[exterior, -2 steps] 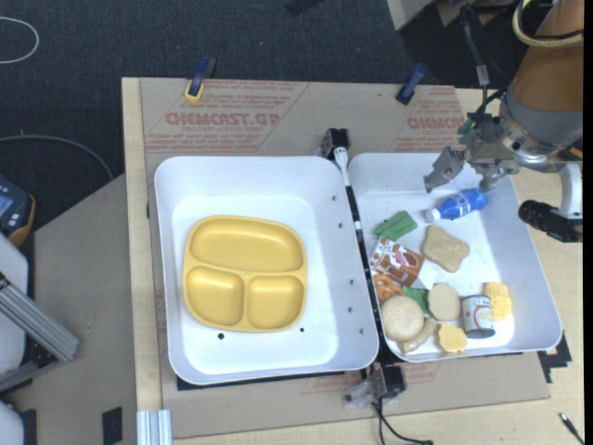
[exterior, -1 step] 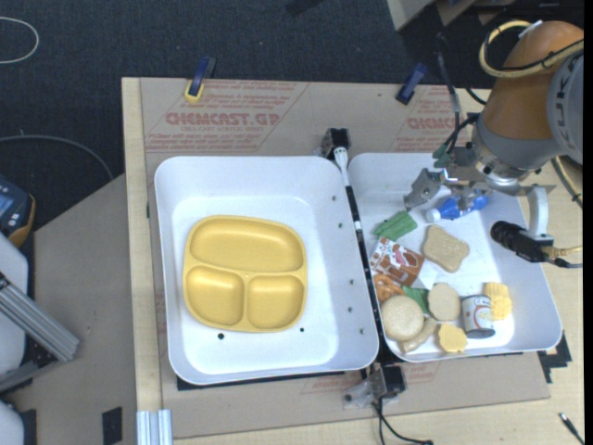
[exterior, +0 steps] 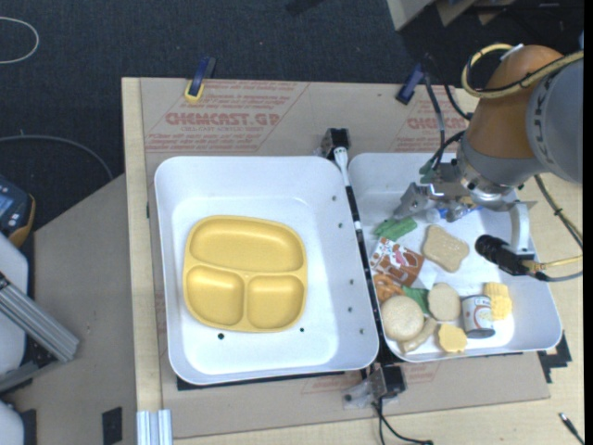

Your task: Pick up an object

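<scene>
Two white bins are sitting side by side, the left bin (exterior: 176,248) carrying a yellow divided tray (exterior: 246,272) and the right bin (exterior: 542,318) crowding toy foods toward its near end. Above its far end the gripper (exterior: 443,199) is hanging, its state impossible to judge. I'd be aiming at the bread slice (exterior: 446,247), lying flat and slightly apart from its neighbours, descending straight so nothing nearby gets nudged.

A yellow plastic food tray with three sections (exterior: 246,273) lies inside the big white left bin (exterior: 176,193). The bin sits on a brown cardboard-covered worktop (exterior: 139,248) with red letters printed on it. Behind the bin, a yellow and blue clamp (exterior: 197,80) grips the worktop's far edge. Dark carpet floor (exterior: 74,63) lies beyond the worktop.
</scene>
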`<state>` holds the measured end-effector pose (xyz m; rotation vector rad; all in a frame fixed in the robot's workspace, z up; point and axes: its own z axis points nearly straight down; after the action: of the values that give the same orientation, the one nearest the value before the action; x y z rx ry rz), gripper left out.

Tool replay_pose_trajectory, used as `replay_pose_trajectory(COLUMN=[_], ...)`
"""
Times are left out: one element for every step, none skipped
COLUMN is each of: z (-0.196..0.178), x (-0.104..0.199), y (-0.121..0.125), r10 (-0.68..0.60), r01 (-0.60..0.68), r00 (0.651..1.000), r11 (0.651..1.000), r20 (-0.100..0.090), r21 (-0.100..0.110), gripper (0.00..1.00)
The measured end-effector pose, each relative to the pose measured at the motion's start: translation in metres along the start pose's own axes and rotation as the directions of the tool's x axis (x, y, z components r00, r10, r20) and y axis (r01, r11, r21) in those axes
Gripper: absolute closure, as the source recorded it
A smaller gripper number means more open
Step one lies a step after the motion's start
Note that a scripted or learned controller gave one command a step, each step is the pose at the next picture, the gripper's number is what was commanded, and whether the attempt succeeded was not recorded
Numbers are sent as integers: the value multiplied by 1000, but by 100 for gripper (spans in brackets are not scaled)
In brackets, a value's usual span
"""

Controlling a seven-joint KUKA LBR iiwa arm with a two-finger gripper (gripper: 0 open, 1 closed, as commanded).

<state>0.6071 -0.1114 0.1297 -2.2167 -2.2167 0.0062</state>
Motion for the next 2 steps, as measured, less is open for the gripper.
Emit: replay_pose_trajectory(z=[42, 27], x=[0, 0], y=[3, 6], r10=[1, 1], r01=[-1, -1], r00=[1000, 1000], r11=[1000, 1000], r20=[2, 3], r21=[-13, -24], gripper=[0, 100])
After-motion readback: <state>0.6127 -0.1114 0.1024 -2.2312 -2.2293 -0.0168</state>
